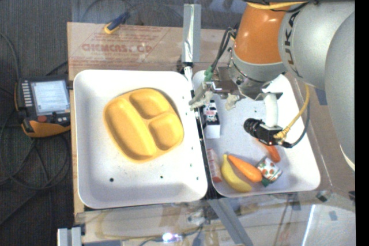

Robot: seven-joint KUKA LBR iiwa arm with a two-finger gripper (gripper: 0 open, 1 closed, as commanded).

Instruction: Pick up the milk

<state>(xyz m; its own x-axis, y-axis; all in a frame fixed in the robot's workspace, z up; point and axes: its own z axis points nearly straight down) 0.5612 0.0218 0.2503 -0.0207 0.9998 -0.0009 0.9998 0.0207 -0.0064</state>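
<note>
Yellow plastic, a three-part tray (pixel 144 123), lies in the middle of the left bin (pixel 92 181). At three o'clock from it, across the rims, the gripper (pixel 209 96) hangs over the top left part of the right bin (pixel 305 176). Directly beneath it, at six o'clock, the milk (pixel 211 120) stands against that bin's left wall. Whether the fingers are apart or together cannot be told. A banana (pixel 232 178) and a carrot (pixel 245 169) lie at the bin's six o'clock edge, touching each other.
</note>
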